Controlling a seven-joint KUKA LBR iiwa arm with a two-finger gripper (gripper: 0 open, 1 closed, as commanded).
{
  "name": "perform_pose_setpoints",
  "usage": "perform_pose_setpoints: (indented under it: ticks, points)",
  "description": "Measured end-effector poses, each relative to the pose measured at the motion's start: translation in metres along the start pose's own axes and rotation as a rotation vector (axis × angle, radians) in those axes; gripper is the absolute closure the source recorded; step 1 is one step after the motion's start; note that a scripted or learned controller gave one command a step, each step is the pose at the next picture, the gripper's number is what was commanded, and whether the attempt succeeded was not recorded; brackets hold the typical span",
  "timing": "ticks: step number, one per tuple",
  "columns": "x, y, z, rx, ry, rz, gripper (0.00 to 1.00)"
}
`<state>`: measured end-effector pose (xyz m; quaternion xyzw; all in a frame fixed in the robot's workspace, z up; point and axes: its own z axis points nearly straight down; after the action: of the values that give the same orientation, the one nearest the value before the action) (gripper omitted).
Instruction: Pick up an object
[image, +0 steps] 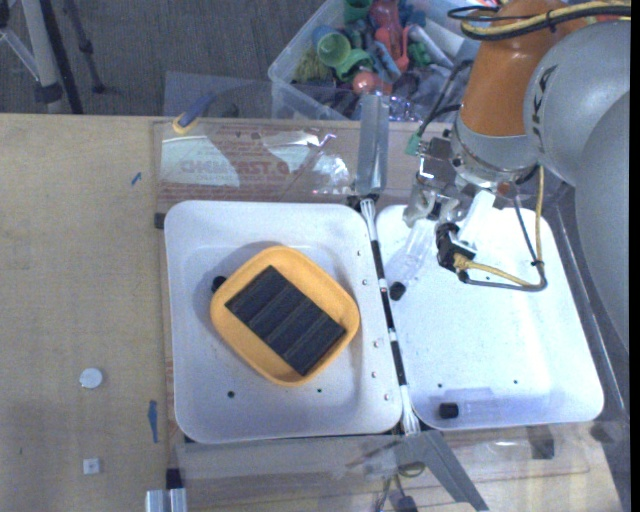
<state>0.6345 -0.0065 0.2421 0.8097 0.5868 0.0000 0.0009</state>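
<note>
Seen from above, my gripper (432, 215) hovers over the right bin's (500, 360) far left corner; I cannot tell its state. To pick well, I should cross the divider and centre over the yellow pad (285, 315), which lies flat, alone, in the left bin (190, 390).

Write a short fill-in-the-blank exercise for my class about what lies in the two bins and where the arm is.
1. The yellow object with the dark ribbed top lies in the ____ bin.
2. The arm's pincer hangs over the ____ bin.
3. The band above the arm's wrist is coloured ____.
4. Behind the two white bins stands a clear tub of mixed ____.

Missing words: left; right; orange; toys
</note>
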Motion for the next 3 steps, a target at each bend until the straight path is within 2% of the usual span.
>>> perform_pose_setpoints:
  ticks: [1,2,3]
  points:
    - [0.035,0.022,0.022,-0.001,0.000,0.000,1.00]
    - [0.015,0.029,-0.035,-0.001,0.000,0.272,1.00]
    - [-0.044,0.049,-0.134,0.001,0.000,0.602,1.00]
